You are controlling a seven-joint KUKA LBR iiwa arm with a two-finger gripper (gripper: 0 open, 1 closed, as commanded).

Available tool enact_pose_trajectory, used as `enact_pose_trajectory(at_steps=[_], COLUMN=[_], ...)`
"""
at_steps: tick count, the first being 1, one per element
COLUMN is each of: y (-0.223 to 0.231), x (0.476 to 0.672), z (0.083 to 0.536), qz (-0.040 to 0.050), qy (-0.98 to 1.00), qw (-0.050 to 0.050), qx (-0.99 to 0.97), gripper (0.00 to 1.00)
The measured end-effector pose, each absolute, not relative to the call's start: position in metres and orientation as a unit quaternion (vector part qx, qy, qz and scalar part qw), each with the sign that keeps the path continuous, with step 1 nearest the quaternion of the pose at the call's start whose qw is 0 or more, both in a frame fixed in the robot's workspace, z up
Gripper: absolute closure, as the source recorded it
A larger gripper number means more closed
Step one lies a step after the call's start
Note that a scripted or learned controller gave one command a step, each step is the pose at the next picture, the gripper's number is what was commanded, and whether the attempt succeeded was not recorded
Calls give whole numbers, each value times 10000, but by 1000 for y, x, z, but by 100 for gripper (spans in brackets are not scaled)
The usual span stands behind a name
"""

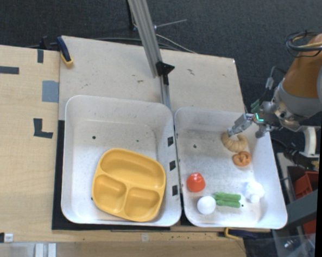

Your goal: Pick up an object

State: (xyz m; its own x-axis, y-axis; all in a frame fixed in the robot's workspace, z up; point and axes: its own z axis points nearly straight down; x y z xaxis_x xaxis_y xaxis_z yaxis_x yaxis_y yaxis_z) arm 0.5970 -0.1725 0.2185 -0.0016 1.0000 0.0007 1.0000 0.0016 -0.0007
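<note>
hovering gripper (pixel 248 125), fingers apart, just above tan croissant (pixel 233 141) in right bin (pixel 275 211)

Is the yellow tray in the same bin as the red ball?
No, the yellow tray lies in the left bin, the red ball in the right bin.
</note>
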Motion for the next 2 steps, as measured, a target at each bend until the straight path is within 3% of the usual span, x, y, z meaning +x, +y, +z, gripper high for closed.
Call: enact_pose_trajectory(at_steps=[2], y=[-177], x=[595], z=[129], qz=[20], qy=[-7078], qw=[17], qx=[-7065], gripper=[0])
